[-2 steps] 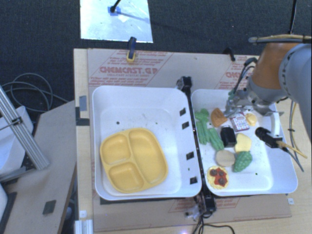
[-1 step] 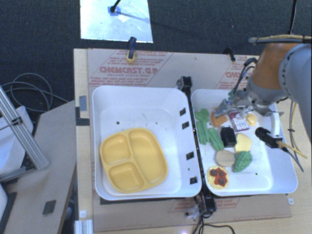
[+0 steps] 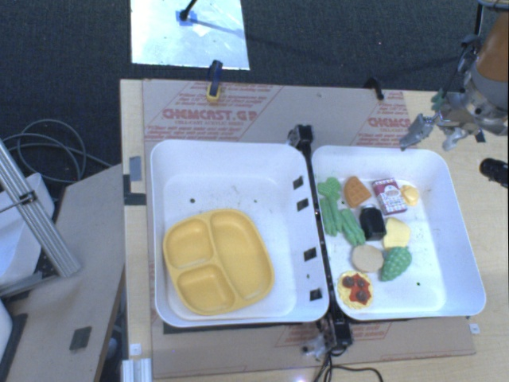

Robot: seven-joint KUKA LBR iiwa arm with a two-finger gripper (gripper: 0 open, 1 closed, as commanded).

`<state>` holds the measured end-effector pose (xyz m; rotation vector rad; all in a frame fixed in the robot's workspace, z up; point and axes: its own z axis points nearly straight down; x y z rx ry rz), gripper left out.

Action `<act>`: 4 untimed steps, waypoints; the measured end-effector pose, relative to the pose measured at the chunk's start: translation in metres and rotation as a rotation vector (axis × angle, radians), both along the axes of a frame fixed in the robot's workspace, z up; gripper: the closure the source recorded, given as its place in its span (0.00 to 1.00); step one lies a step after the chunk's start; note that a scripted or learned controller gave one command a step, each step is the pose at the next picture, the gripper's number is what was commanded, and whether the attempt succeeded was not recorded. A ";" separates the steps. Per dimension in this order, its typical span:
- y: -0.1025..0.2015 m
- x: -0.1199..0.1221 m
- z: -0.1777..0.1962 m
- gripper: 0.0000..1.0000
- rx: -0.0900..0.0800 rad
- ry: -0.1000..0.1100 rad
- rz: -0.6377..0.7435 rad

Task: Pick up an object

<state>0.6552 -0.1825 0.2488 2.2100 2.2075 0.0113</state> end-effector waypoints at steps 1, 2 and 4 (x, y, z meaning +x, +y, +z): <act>-0.011 -0.051 -0.072 0.00 0.008 0.023 -0.001; -0.011 -0.047 -0.069 0.00 0.007 0.016 0.003; 0.053 -0.020 -0.077 0.00 0.005 0.005 0.010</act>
